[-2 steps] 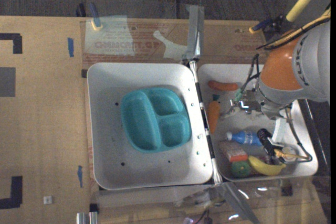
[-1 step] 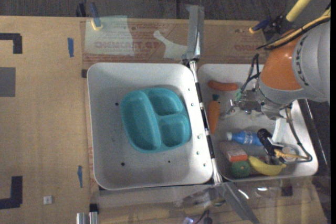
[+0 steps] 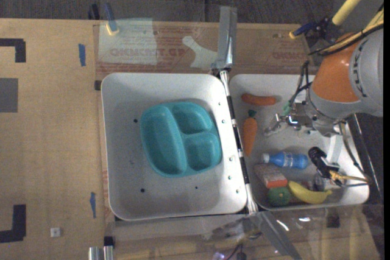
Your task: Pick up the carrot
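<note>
The carrot (image 3: 249,134), orange with a green top, lies lengthwise along the left wall of the right bin (image 3: 359,192), near the divider. My gripper (image 3: 277,120) hangs over the middle of that bin, just right of the carrot and not touching it. It stands open with nothing between its fingers.
The right bin also holds an orange sausage (image 3: 259,99) at the back, a blue bottle (image 3: 286,160), a red-brown box (image 3: 271,176), a green pepper (image 3: 279,195) and a banana (image 3: 308,192) at the front. A teal divided plate (image 3: 181,138) sits in the left bin (image 3: 122,186).
</note>
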`<state>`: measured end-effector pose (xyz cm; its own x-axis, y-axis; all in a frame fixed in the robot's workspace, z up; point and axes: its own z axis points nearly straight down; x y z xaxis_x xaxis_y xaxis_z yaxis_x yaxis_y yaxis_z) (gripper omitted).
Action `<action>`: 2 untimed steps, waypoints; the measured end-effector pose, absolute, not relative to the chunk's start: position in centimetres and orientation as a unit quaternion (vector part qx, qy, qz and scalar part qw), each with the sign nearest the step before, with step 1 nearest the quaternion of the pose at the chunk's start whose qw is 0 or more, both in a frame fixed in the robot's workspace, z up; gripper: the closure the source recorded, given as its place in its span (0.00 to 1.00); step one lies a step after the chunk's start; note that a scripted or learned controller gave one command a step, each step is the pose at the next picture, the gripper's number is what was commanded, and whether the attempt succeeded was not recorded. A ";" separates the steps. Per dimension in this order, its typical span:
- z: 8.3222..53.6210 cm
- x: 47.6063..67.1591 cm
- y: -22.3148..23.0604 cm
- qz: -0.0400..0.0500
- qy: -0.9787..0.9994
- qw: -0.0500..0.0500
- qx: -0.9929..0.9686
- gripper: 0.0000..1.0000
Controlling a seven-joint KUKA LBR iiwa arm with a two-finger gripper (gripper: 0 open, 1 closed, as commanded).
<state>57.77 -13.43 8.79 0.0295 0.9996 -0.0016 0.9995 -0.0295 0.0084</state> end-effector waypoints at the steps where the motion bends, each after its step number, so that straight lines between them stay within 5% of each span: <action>1: 8.9 60.2 -9.9 0.000 0.743 0.006 0.669 0.00; 2: 10.0 60.4 -9.9 0.002 0.743 0.009 0.669 1.00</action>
